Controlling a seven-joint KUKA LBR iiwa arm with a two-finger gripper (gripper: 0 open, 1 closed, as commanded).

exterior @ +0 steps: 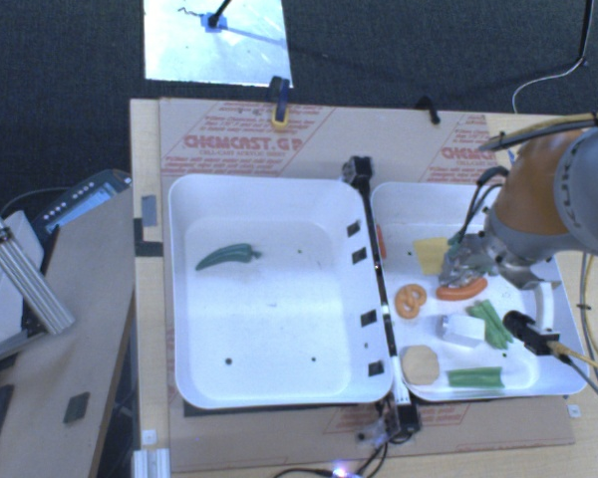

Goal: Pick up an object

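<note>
The gripper [465,263] is down in the right bin [399,202], just above an orange curved piece [462,289] and beside a yellow block [432,255]; whether its claw is open or closed I cannot tell. Close by lie an orange pretzel-shaped ring [411,300], a white block [458,329], green stalks [492,322], a tan round disc [420,364] and a green bar [474,376]. The crowding is the risk: a grasp here could nudge neighbours or pinch two pieces and slip. A green pepper [228,256] lies alone in the left bin [194,202].
</note>
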